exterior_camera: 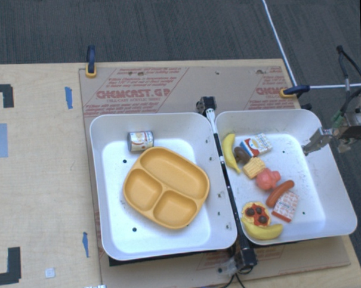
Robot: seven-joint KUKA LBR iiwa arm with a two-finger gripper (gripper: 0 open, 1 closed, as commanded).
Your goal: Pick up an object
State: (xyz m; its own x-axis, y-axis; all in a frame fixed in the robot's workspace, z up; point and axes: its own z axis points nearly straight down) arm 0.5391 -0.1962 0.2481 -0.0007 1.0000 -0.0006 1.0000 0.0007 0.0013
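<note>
Gripper (317, 144) low over the right-hand rim of the right bin (332, 190), small and partly lost against the white wall. Cannot tell how far open; nothing visibly in its hold. Well apart from every object in the bin.

Nearest to it, across bare white floor: a small printed carton (257, 145), a yellow block (254, 167), a pink lump (267, 179), a red sausage (280, 193) and a red-and-white packet (285, 207), strung in a loose line down the bin's left half. Further left, a banana (230, 151) against the dividing wall; at the near corner, a second banana (265, 231) curled under a yellow piece with red dots (256, 213).

Beyond the divider, in the left bin (104, 173): a yellow divided plate (165, 187) lying flat in the middle, and a small can (140, 140) on its side just behind it.

By this look, barely begun. No object lifted, none touched, all resting on the bin floors. Left to do, in all likelihood: choose a target, travel over it, descend, close and raise. Carton or sausage probably the shortest reach from here.
</note>
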